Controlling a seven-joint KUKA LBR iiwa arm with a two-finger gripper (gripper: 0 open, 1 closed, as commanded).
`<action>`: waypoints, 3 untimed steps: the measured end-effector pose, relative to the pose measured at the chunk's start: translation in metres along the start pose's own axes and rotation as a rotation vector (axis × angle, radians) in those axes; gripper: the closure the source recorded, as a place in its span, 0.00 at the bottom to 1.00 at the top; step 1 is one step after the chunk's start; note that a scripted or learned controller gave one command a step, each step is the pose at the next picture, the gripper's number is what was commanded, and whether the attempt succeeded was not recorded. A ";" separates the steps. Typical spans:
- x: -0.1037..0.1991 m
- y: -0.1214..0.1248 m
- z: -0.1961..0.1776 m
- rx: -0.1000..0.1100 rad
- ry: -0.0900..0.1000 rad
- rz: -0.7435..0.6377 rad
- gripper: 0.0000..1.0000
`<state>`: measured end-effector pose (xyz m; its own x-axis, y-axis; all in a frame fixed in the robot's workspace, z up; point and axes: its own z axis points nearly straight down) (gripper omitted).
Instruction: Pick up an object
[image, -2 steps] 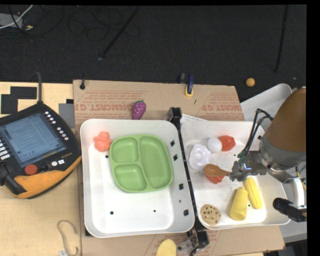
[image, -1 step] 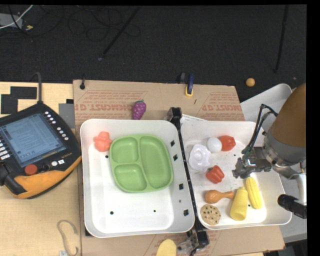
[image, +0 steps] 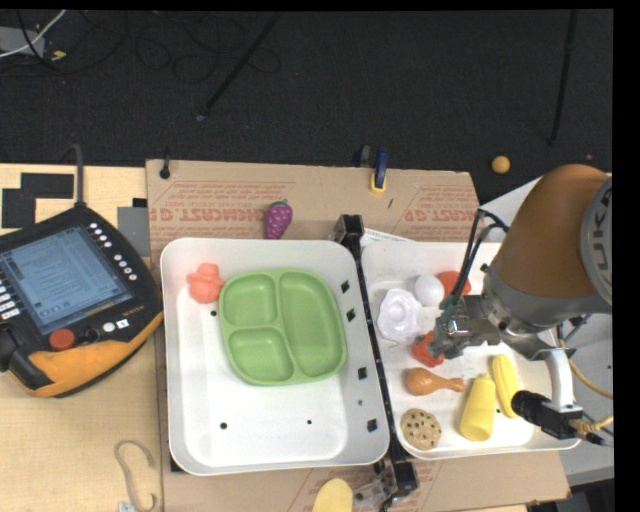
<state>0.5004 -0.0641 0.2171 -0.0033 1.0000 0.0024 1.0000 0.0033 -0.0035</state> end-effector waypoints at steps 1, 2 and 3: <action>0.055 -0.001 -0.019 -0.003 0.000 -0.001 1.00; 0.050 0.010 -0.010 0.000 -0.003 0.004 1.00; 0.049 0.002 -0.018 0.000 -0.001 0.008 1.00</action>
<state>0.5019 -0.0150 0.2348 0.0043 1.0000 0.0012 1.0000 -0.0043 -0.0034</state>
